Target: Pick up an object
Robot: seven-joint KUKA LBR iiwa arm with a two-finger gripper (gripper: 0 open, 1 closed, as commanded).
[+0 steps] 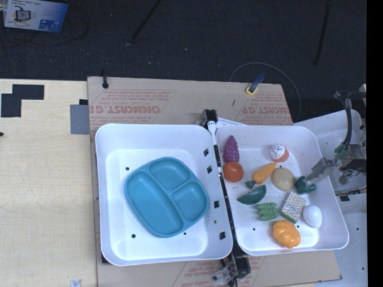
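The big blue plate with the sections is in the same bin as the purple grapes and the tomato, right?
Not quite. The camera view shows the blue plate alone in the left bin. The purple grapes and the tomato are in the right bin, with the other toy foods. The plate is big, blue and divided into sections, as you said.

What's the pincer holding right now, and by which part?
Cannot be told. The pincer sits at the right bin's right edge, just above a dark green toy; no object shows between its tips.
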